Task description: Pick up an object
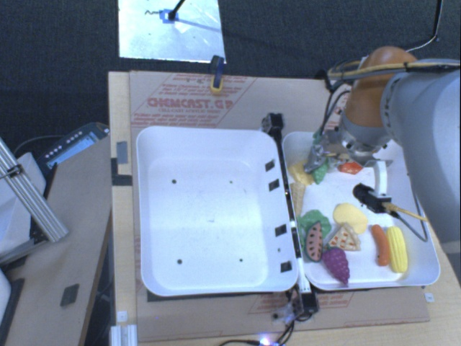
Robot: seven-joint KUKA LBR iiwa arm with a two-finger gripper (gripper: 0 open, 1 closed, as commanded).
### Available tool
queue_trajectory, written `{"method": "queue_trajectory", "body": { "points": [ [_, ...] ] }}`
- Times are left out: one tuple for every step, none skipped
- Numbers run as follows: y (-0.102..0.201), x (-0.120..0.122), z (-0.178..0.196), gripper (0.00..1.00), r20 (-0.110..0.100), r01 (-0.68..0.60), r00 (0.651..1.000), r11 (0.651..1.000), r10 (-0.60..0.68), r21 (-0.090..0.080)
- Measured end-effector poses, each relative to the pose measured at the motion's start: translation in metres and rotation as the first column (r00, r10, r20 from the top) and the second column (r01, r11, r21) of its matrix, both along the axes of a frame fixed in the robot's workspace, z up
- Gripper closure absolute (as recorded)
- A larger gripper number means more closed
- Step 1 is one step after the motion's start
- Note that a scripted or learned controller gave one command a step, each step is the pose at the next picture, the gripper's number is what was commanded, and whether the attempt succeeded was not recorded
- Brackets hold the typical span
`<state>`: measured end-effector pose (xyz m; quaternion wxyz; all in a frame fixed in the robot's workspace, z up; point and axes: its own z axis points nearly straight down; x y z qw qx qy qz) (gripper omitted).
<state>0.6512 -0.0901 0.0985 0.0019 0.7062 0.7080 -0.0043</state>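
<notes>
The right bin [425, 269] holds several toy foods. My gripper [316, 163] is low over its far left corner, just above a small green piece [320, 170] and next to a pale yellow piece [299, 174]. A red piece [351, 168] lies just right of the gripper. Nearer the front are a green leafy piece [314, 218], a watermelon slice [314, 242], purple grapes [336, 264], a yellow lemon [350, 213], a yellow wedge [346, 238], an orange carrot [380, 244] and a yellow corn cob [397, 249]. The arm hides the bin's far right part.
The left bin [209, 207] sits beside the right one, with a black-clipped divider [284, 193] between them. Both rest on a cardboard sheet [191, 99]. A grey panel [169, 20] lies at the back, and a metal rail [29, 200] at the left.
</notes>
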Motion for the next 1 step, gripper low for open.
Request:
{"method": "queue_trajectory", "body": {
  "points": [
    [0.0878,0.0005,0.1115,1.00,0.016,-0.010,1.000,1.000,0.010,0.012]
  ]
}}
